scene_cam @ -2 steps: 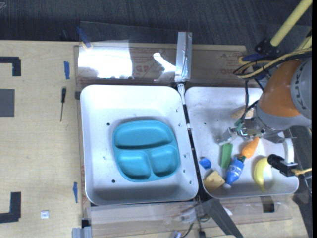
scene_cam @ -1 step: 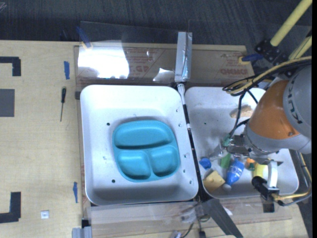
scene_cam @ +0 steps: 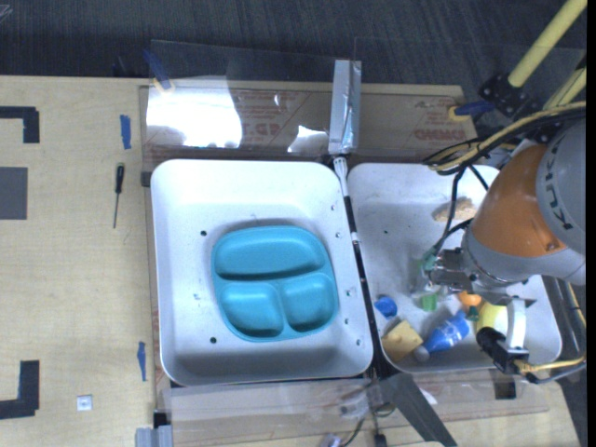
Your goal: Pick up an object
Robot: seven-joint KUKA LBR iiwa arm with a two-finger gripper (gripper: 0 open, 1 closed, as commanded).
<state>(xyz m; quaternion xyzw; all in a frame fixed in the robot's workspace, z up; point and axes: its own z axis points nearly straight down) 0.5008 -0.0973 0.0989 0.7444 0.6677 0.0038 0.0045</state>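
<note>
The right bin [scene_cam: 391, 212] holds a heap of small objects along its near side: a small blue piece [scene_cam: 386, 306], a tan block [scene_cam: 402, 340], a blue bottle-like item [scene_cam: 448, 332], a green piece [scene_cam: 429, 300], an orange piece [scene_cam: 471, 298] and a yellow item [scene_cam: 491, 318]. A beige object [scene_cam: 445, 212] lies farther back. My gripper [scene_cam: 441, 275] hangs low over the heap, just above the green and orange pieces, under the arm's orange band [scene_cam: 517, 214]. The wrist hides its tips.
The left bin [scene_cam: 177, 250] carries a blue divided tray [scene_cam: 275, 280] in its middle. A clear upright panel [scene_cam: 343, 110] stands behind the wall between the bins. Cables [scene_cam: 503, 133] and a yellow pole [scene_cam: 549, 31] run at the back right.
</note>
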